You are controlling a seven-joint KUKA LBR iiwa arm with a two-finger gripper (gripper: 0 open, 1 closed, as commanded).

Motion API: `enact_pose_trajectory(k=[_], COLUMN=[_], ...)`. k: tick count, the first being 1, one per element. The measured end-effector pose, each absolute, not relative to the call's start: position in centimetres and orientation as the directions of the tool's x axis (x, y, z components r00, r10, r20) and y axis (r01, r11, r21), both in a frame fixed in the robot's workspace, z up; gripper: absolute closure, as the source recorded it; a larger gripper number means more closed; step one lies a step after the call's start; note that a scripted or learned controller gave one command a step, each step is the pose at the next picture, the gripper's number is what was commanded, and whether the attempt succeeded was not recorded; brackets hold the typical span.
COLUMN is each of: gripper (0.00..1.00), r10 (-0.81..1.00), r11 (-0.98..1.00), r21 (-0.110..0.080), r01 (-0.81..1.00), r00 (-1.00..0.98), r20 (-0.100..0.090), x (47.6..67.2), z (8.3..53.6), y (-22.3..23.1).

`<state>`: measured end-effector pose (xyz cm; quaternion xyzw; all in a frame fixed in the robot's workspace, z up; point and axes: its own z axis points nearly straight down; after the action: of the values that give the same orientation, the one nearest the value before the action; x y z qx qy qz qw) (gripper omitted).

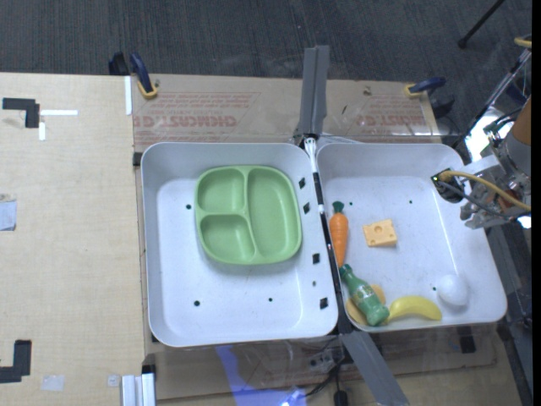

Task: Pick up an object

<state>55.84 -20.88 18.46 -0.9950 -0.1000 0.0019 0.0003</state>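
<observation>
The right bin [406, 184] holds an orange carrot [338, 233] along its left wall and a yellow cheese wedge [380, 233] near its middle. At its front lie a green bottle [365, 295], a yellow banana [414, 309] and a white egg [452, 290]. My gripper [483, 210] hangs over the right rim of this bin, to the right of the cheese and above the egg, with yellow cable looping beside it. Nothing shows in its grasp.
The left bin [169, 294] bears a green divided plate [248, 215] in its back half. A grey divider post [314, 91] stands behind the seam between the bins. Blue clamps [139, 73] sit at the bench's back edge.
</observation>
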Motion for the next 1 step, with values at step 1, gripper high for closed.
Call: enact_pose_trajectory(k=[1], gripper=[1.00], r10=[0.203], r11=[-0.979], r21=[-0.002], r01=[0.203], r00=[0.979], r20=[-0.009], x=[55.83], z=[19.23], y=[-20.82])
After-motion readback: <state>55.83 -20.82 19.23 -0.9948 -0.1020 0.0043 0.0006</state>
